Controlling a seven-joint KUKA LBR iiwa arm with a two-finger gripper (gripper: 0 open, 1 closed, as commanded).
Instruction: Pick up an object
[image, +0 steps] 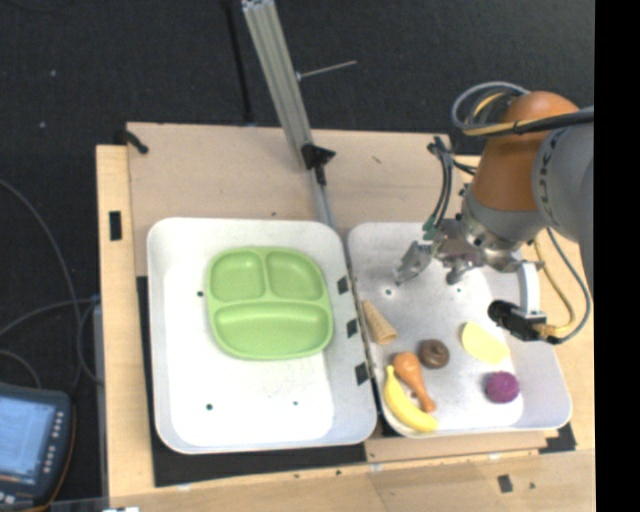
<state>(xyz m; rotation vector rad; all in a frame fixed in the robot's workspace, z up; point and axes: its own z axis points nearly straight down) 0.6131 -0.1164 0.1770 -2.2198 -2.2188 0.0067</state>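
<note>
- the gripper (432, 262) hangs over the back of the right bin (548, 405), near its left wall; from here i cannot tell whether it's open or closed, and nothing shows in it.
- the pickable bits all lie toward the front of that bin: a waffle cone (378, 322) by the left wall, a chicken drumstick (412, 378) touching a banana (408, 407), a small brown donut (433, 352), a pale yellow slice (484, 342) and a purple lump (501, 386).
- they look like toy food, so i'd guess light, stiff and a bit slick.
- the donut sits apart from its neighbours and looks the easiest grab, pinched across its outer edge.
- the cone tapers, so it may squirt out; better taken near the wide end.
- the left bin (180, 400) holds a green divided plate (270, 303).
</note>
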